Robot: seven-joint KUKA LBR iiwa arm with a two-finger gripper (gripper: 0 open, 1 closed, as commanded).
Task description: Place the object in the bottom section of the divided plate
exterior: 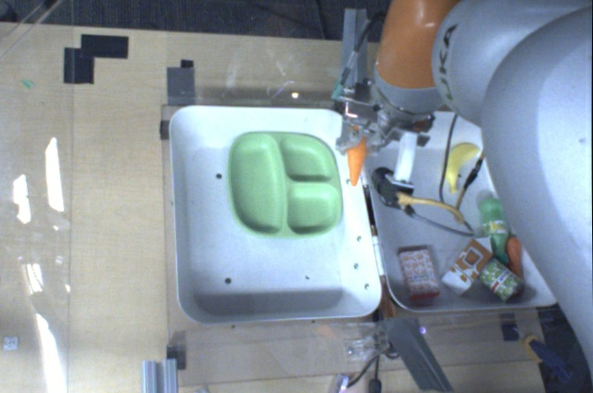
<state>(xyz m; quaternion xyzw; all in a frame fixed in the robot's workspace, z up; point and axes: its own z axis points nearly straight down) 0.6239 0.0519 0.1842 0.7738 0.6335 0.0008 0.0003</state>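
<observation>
Carrot (355,163), small and orange, is the piece to be placed, and it hangs point-down from the hand (357,144).

Nearest the camera, the left bin (278,308) shows bare white floor between its front wall and the green divided plate (252,183). Beside it, the right bin (435,238) holds a patterned snack box (419,273) and a small carton (471,263), well clear of the work.

Farther in, the plate has one long compartment and two smaller ones. The nearer small compartment (312,206) is probably the target, but "bottom" could be read otherwise, so a wrong section is one risk. The low ridge separating it from the farther small compartment (309,158) is another: a tapered carrot dropped across that ridge may roll or end up straddling it.

Farther still, the carrot hangs just beside the plate's right edge, above the bin's right rim. The hand appears clamped on its thick upper end only. Such a short pinch could let it swing or slip during travel. Released early, it would land on the bin floor or rim. A low approach might also nudge the loose plate.
</observation>
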